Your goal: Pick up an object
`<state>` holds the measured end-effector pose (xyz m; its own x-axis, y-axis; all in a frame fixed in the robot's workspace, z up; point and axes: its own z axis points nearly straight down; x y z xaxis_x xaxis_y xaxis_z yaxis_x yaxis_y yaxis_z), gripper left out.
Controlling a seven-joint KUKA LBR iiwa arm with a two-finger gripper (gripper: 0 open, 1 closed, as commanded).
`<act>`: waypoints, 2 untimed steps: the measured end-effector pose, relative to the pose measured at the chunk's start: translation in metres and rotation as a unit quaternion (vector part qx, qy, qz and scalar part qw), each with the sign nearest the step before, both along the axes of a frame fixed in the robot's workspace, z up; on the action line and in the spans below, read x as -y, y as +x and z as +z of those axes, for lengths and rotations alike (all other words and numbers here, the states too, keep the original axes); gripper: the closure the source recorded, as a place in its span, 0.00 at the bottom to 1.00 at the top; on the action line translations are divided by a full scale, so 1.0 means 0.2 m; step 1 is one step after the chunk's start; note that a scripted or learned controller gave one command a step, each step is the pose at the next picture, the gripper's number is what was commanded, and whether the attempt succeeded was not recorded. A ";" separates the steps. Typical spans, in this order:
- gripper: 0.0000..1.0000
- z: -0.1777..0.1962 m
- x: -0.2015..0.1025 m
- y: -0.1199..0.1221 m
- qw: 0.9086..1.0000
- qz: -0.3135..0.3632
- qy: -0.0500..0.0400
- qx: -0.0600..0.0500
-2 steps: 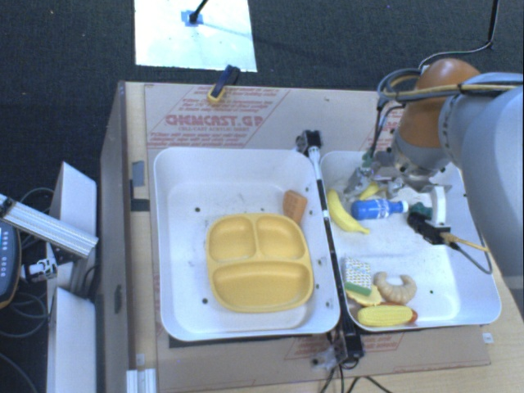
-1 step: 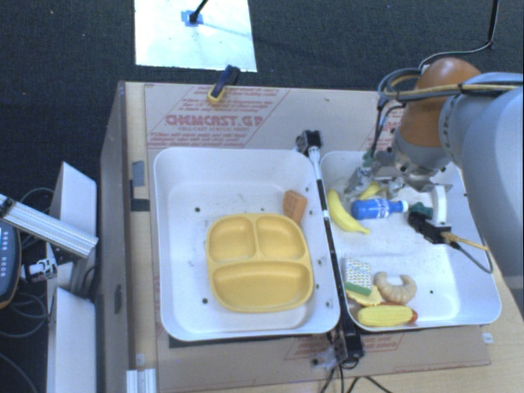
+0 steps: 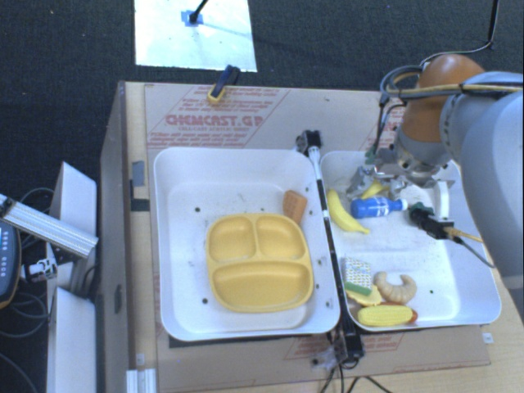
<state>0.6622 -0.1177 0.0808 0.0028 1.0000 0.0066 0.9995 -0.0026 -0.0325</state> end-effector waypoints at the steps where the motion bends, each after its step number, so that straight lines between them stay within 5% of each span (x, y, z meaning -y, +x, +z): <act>1: 0.00 0.00 0.00 0.00 1.000 0.000 -0.001 0.000; 2: 0.00 0.00 0.01 0.00 1.000 0.000 0.000 0.000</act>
